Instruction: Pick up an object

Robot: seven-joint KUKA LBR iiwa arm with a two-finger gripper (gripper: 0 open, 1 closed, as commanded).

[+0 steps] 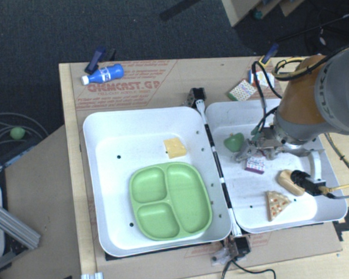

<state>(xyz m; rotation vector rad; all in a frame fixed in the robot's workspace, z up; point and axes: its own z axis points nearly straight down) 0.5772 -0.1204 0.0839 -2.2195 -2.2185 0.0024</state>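
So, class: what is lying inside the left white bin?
The left bin holds a green divided plate with three compartments and, behind it, a small yellow cheese-like slice. Whatever bin floor lies beneath the plate is covered and cannot be seen.

Even overhead light, soft shadows, mild glare on white bins (98,140), slightly grainy.

One fixed overhead camera, apparently slanted, overlooks both bins (100,170).

Dark carpet (50,31) surrounds the wooden bench (159,78), with coiled cables (4,146) lying at left.
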